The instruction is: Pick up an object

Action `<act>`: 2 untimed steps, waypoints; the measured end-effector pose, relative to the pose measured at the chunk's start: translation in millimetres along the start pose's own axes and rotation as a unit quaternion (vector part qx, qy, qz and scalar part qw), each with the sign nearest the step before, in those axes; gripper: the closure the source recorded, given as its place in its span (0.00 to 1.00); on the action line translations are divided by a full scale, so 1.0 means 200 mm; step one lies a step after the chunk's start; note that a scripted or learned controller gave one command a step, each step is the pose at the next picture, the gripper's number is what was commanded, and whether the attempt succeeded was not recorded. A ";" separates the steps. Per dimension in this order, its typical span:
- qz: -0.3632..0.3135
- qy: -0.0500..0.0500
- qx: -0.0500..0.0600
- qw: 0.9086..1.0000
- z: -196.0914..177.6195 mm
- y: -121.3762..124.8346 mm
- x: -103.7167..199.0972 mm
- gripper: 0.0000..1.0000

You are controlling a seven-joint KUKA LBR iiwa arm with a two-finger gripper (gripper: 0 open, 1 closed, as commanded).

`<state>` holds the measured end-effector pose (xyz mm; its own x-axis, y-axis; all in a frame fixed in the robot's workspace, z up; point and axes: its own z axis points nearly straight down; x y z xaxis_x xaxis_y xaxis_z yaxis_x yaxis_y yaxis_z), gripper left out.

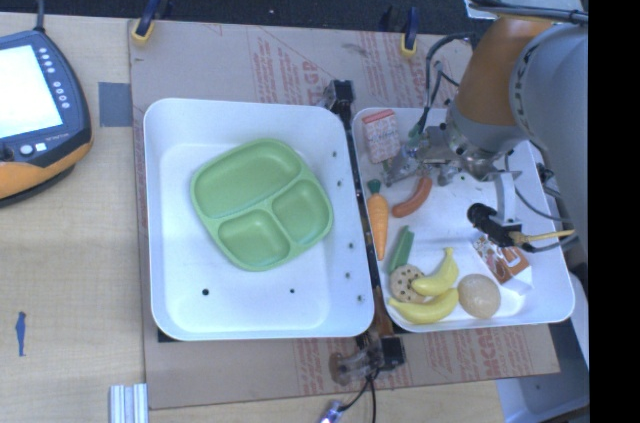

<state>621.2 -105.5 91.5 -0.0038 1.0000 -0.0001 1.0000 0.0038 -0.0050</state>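
From my feed the gripper [418,161] is down in the right bin [545,311], right next to the sausage [411,197] and the small carton [379,133], but the wrist covers it, so I honestly can't tell what it's doing. Carrot [378,223], bananas [428,296], cookie [403,283] and a pale round thing [478,295] sit nearer the front. The green divided plate [262,203] is alone in the left bin [170,301].

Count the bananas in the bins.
2, both in the right bin near its front edge: one banana lies on top of the other banana. The arm may hide more.
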 end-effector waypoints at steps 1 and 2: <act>0.000 0.000 -0.001 1.000 0.00 0.18 -0.07 0.00; 0.000 0.000 0.000 1.000 0.00 -0.06 0.07 0.00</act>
<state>608.6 -91.8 91.4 -0.0041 1.0000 -0.0005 1.0000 0.0041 -0.0055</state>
